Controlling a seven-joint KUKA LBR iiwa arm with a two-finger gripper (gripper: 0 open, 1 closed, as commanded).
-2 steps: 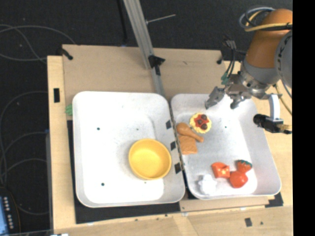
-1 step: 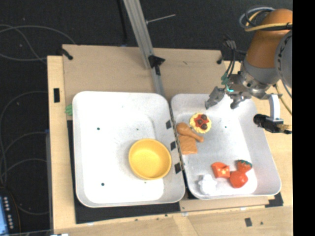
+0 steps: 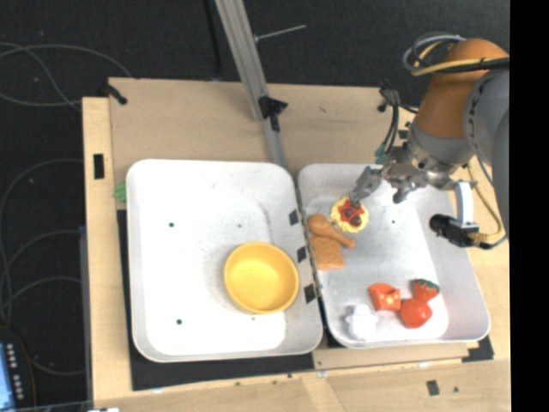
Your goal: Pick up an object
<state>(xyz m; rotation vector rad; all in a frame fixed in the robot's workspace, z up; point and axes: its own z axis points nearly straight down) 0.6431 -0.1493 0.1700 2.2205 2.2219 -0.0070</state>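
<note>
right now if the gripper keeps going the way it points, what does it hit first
Probably the yellow tart with red topping. The gripper points down and left toward it in the right bin, and the tart lies just past its tip. Height above the tart is unclear from this view.

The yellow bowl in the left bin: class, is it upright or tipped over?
Upright. The yellow bowl sits in the left bin with its open mouth facing up, its round rim and inside visible.

Even, diffuse overhead light is washing the two shallow white plastic bins [image 3: 214, 230] nearly to glare, flattening their detail. Shadows are staying faint. The whole picture is looking soft and slightly grainy, while the dark floor [image 3: 86, 24] is sinking into murk.
</note>
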